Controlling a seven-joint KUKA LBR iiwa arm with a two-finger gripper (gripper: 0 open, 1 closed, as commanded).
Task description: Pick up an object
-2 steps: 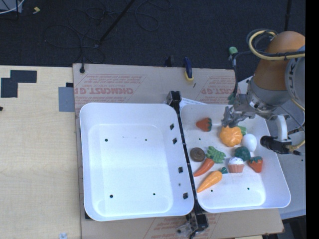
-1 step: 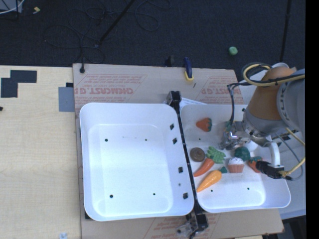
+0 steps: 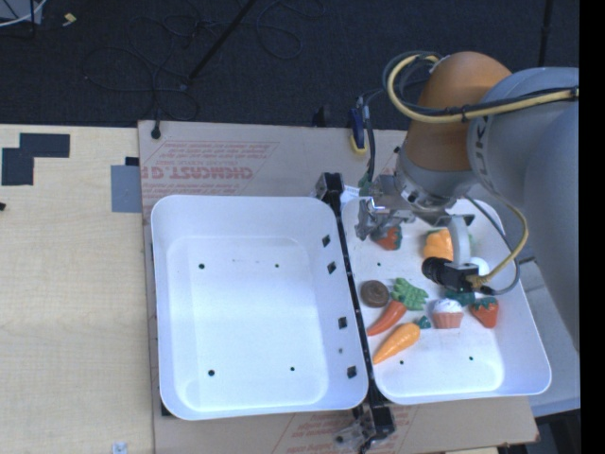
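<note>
1. Camera view: gripper [image 3: 378,223] low at right bin's [image 3: 515,372] ten o'clock corner, over a red toy [image 3: 388,239]; whether it grips, cannot tell.
2. Carrots [image 3: 395,329], cupcake [image 3: 447,312], strawberry [image 3: 485,312] cluster centre: likely dumped loose for picking.
3. Left bin [image 3: 170,301] bare.

1. Two bins stand side by side on the bench: the left bin [image 3: 180,253] and the right bin [image 3: 510,367].
2. In the right bin, two carrots [image 3: 392,329] lie near the divider, a round disc [image 3: 375,293] behind them.
3. A cupcake [image 3: 446,312] sits right of the carrots, a strawberry [image 3: 485,311] just beside it.
4. The gripper [image 3: 378,223] hangs over the bin's far part.
</note>
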